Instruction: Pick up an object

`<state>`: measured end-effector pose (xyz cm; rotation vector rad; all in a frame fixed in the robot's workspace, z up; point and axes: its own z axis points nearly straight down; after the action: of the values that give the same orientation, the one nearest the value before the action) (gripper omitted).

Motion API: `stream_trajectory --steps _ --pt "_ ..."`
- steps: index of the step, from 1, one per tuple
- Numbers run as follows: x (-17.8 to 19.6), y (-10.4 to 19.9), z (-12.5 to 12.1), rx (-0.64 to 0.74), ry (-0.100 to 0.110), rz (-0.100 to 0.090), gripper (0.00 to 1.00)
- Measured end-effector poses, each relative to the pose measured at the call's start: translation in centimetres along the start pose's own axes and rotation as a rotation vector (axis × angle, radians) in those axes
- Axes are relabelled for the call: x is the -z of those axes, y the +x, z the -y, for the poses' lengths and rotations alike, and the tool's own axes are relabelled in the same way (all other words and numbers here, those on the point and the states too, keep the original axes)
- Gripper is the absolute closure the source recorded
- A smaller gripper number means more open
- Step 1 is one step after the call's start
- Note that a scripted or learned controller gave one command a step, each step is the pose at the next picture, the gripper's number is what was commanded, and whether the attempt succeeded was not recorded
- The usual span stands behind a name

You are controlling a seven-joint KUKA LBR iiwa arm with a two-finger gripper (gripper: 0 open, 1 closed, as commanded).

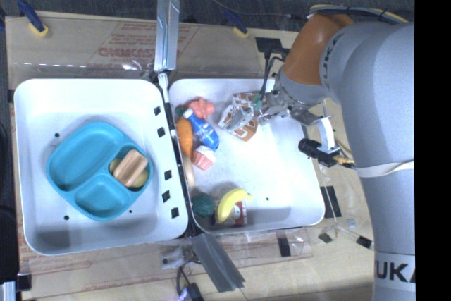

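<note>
**Pincer low over the right bin's far side**

Pincer [271, 109] sat at the upper middle of the right bin [289, 183], just beside a crinkled clear wrapper with brown and white print [241, 120]; whether it touched the wrapper, or how it was set, could not be told from above.

Going from the left: the left bin [32, 116] held a blue divided plate [88, 169], and a tan bread roll [130, 168] lay in the plate's right-hand compartment. A row of black clips ran down the wall where the two bins met.

Along the right bin's left side lay an orange carrot [184, 137], a pink toy [201, 108] above it, and a blue and white bottle [202, 132] slanting down to a pink and white piece [204, 157]. Near the front wall were a dark green round thing [203, 205] and a yellow banana [231, 202] resting on a small red and dark packet [240, 215].

The grey arm [373, 81], with its orange band [310, 46], reached in from the right over the bin's far corner.
</note>
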<state>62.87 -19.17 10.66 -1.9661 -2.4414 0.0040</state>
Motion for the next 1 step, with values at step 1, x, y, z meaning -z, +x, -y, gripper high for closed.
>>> stream_trajectory --steps 1 --pt "-1.92 0.3 -1.29 0.376 0.053 -0.014 0.0"
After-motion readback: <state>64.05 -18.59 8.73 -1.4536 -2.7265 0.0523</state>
